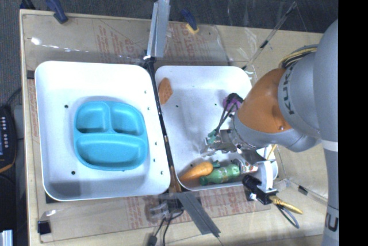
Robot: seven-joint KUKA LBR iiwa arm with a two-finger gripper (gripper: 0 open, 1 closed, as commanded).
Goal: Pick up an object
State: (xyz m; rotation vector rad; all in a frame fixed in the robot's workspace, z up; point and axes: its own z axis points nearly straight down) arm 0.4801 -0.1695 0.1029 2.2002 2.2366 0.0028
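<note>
Camera view shows the arm reaching into the right bin [190, 75], its end effector [221, 144] low over the near corner; I cannot tell its state. Just below lie a green bottle [225, 173] and an orange carrot [195, 170], likely targets against the bin's wall. A brown piece [165, 90] sits apart. The left bin [52, 75] holds a blue tray [110, 134].
</note>
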